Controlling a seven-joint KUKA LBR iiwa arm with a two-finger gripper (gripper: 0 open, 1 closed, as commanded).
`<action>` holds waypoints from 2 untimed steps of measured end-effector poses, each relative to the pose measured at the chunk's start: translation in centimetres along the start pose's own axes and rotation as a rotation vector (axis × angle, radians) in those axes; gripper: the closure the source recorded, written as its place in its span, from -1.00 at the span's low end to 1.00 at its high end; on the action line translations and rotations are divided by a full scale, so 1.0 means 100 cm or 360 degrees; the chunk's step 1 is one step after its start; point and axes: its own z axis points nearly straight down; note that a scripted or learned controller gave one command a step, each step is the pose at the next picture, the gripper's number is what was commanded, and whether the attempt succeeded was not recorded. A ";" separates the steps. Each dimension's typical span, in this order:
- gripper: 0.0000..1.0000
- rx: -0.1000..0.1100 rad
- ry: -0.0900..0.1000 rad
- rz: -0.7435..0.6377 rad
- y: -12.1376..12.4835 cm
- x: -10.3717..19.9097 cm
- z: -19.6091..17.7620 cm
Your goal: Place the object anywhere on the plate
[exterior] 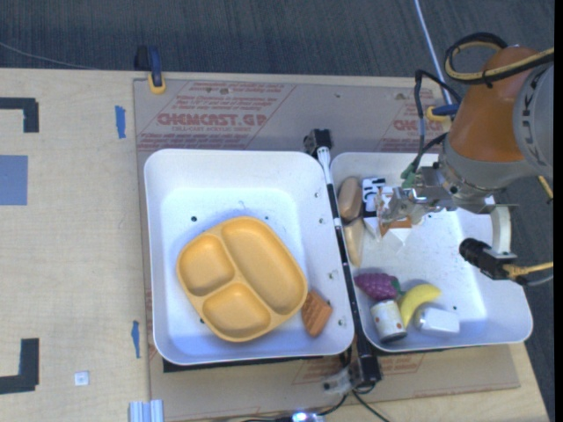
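Gripper (398,211) over right bin (493,323), grasp state unclear; orange piece (398,225) beneath looks light, rigid — pinch its edges.

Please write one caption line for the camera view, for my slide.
Gripper over the right bin of toy food, a yellow three-part plate waiting in the left bin.

the light is bright and even, falling from above. the two white bins (167,192) are nearly washed out, their floors losing detail to glare. the yellow plate (242,275) throws a soft, short shadow toward its lower edge. the arm (493,121) looks slightly soft. the dark floor at the top shows grain, and the table (79,253) is evenly lit.
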 end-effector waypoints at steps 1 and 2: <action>1.00 -0.0005 -0.0001 0.0001 -0.088 0.011 -0.262; -1.00 -0.0003 -0.0002 0.0000 -0.089 0.011 -0.262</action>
